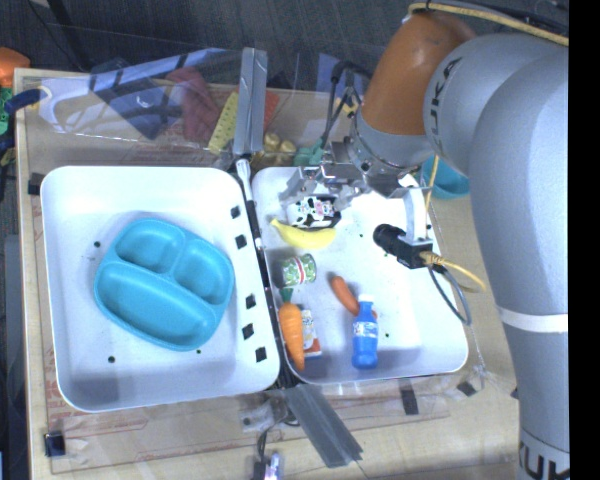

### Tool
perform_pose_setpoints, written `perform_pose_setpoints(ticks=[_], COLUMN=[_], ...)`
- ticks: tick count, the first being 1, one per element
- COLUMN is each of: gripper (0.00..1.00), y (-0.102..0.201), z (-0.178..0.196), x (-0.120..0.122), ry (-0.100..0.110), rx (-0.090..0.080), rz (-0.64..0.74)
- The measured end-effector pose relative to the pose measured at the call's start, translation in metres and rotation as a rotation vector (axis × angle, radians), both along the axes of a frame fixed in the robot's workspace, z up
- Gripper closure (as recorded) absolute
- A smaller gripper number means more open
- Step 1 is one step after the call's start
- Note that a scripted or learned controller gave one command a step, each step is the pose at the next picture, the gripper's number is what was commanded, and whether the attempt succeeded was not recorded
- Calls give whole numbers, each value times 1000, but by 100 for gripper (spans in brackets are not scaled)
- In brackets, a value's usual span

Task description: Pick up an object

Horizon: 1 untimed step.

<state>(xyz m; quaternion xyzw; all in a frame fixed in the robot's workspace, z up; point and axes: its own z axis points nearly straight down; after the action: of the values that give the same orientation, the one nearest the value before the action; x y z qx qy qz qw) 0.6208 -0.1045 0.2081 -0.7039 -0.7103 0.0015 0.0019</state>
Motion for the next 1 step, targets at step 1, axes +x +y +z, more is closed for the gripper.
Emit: perform_pose_setpoints(ticks=[1], gripper=[0], y=[-43], z=[-95], x=[6], ry=[-2], rx=[0], rz=[141])
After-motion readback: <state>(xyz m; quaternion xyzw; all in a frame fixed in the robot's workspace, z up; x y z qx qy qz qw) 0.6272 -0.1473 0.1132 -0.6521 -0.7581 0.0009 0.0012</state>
